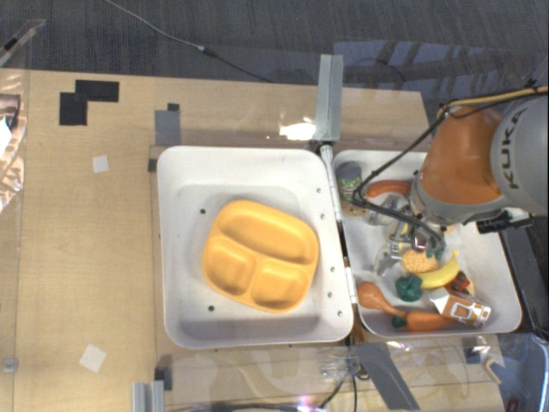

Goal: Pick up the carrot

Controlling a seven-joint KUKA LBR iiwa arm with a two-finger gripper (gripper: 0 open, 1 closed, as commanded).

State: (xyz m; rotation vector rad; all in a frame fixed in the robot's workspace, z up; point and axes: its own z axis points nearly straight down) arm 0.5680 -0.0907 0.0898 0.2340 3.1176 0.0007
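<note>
The carrot (426, 321), orange and tapered, lies along the front wall of the right bin (515, 309). My gripper (401, 250) hangs over the middle of that bin, below the orange band of the arm (459, 166). It is above and slightly left of the carrot, apart from it, with a green broccoli piece (409, 288) lying between them. Nothing can be made out held in it.
Around the gripper lie a banana (439, 274), a round cracker (417, 262), a drumstick (376, 297), a small carton (464, 311), a sausage (389, 188) and a grey can (348, 175). The left bin (176, 230) holds a yellow divided plate (260, 254).
</note>
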